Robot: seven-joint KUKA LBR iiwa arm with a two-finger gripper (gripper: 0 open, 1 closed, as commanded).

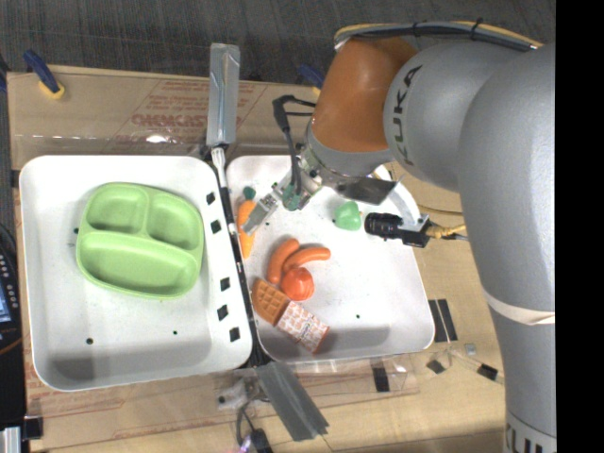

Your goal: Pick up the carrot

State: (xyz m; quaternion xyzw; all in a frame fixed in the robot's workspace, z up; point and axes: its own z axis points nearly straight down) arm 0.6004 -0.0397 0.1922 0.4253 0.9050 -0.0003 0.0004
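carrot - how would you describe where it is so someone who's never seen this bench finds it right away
Start at the right white bin, the one the grey arm reaches over. Go to its left wall, beside the divider between the two bins: the carrot lies along that wall, just below the gripper. It is slim, orange and green-topped, unlike the curved sausages and round red tomato nearer the middle.

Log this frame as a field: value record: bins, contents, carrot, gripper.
left bin: holds a green tray with compartments
right bin: holds carrot, sausages, tomato, waffle, packet, green piece
carrot: at the right bin's left wall, green top end up in the view
gripper: low over the carrot's top end; grasp not confirmed
sausages: orange, mid-bin
tomato: red, touching the sausages
waffle: beside a packet
green piece: near the arm's wrist
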